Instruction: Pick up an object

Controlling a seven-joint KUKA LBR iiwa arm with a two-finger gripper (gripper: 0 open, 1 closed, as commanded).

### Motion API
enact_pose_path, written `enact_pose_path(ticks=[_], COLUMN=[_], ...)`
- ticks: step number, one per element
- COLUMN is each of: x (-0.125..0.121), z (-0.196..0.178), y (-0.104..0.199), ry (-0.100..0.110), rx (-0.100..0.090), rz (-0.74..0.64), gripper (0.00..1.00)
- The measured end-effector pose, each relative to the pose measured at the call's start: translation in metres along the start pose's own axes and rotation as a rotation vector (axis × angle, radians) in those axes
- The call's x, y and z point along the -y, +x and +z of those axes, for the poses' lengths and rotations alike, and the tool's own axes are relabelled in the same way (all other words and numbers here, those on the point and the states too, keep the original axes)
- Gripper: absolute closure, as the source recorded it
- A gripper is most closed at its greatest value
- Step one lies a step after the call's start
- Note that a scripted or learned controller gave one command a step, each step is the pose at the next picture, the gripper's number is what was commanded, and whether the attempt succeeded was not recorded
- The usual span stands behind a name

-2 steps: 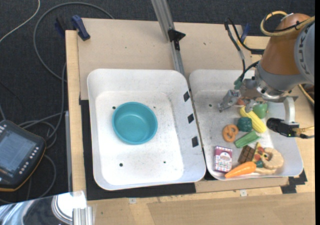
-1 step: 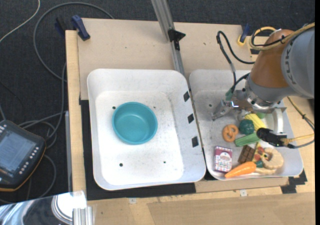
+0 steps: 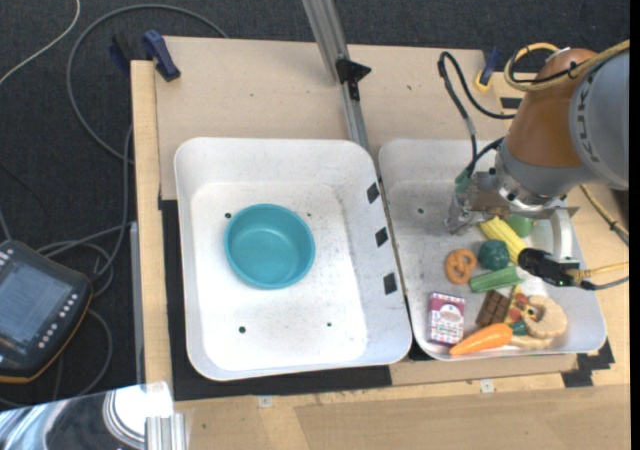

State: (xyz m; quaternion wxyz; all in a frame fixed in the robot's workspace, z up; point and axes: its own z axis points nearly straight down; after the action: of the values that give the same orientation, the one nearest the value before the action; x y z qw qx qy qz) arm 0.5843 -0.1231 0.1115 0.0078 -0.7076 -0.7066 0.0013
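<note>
Nearest me, below my gripper (image 3: 462, 218), whose state I can't tell, lie a carrot (image 3: 482, 339), card box (image 3: 446, 317) and pretzel (image 3: 460, 263): light, stiff toys, I judge; I'd pinch the carrot mid-body.

Two bins stand side by side on the bench (image 3: 250, 78); a bowl (image 3: 269, 245) lies in the left bin (image 3: 200, 338); the right bin (image 3: 420, 173) holds a pretzel (image 3: 460, 263), a carrot (image 3: 483, 339) and a small box (image 3: 446, 317) near its front; the gripper (image 3: 466, 215) hangs behind them.
</note>
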Motion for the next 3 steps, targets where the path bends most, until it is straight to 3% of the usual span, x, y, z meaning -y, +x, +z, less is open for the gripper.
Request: enact_pose_path(ticks=[1, 2, 3], x=[-0.007, -0.009, -0.009], z=[-0.063, -0.128, -0.09], y=[0.005, 0.013, 0.013], ry=[-0.019, -0.023, 0.003], rx=[0.009, 0.008, 0.003], rz=[-0.003, -0.004, -0.001], gripper=[1.0, 1.0, 1.0])
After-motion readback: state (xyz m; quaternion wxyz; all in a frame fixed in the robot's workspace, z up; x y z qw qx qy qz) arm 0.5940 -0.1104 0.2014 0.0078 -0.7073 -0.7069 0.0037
